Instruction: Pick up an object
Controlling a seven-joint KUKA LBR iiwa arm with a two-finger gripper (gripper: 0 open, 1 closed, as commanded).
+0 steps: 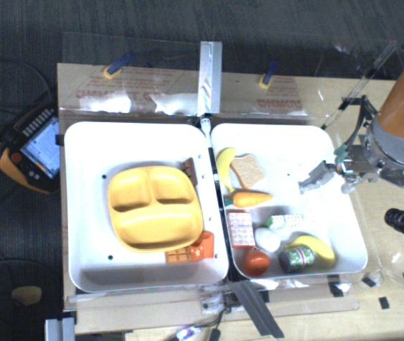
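Note:
The right bin (340,212) holds several small things. A banana (224,165) lies by the divider, with a bread slice (248,170) and a carrot (251,199) next to it. Nearer the front are a red and white box (240,228), a white egg (266,239), a tomato (256,262), a dark green can (297,259), a yellow fruit (314,245) and a small white and green pack (284,222). My gripper (331,181) hangs over the bin's right side, open, with nothing between its fingers (314,179). It is well to the right of the carrot.
The left bin (81,190) holds a yellow divided plate (155,208), a brown block (188,169) at its back and orange and red pieces (194,251) at its front. A handheld pendant (35,148) lies off the bench to the left.

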